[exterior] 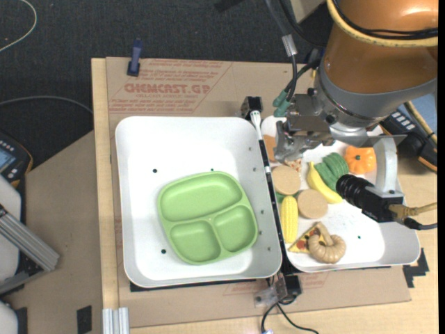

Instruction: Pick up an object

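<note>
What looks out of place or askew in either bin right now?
Nothing is spilled. The green tray sits slightly askew in the left bin. The toy foods are crowded together in the right bin below the tool.

Red print reading "CHEMCAST G P" stands on the brown board (174,82) at the surface's far edge; smaller lines are unreadable.

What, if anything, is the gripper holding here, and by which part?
It cannot be told: the gripper sits low over the toy food at the right bin's far end, its tips hidden.
</note>
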Available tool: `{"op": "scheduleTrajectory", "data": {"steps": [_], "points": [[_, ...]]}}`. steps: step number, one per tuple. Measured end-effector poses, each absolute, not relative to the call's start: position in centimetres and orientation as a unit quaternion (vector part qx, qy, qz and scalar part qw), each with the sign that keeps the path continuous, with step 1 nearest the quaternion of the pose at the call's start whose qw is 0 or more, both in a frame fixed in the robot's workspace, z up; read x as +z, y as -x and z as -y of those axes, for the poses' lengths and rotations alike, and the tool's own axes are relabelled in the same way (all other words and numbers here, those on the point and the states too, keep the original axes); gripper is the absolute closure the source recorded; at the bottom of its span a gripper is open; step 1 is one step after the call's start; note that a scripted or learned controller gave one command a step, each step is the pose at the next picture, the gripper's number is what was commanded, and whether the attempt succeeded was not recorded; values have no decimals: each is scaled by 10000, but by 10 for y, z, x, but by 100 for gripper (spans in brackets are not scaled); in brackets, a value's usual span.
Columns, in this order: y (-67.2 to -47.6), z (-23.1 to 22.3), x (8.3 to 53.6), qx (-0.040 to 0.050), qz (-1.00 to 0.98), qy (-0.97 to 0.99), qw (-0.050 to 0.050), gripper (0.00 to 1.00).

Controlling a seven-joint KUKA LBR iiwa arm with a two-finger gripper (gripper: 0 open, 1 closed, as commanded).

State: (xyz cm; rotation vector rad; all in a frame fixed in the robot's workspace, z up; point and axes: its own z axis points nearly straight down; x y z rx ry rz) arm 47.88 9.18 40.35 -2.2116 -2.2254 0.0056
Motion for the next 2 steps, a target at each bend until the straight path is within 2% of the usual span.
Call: {"op": "scheduleTrajectory", "data": {"steps": [1, 2], "points": [[-479, -226, 424, -34, 7119, 7023, -4, 100], [-477, -153, 282, 84, 7040, 7101, 31, 100]]}}
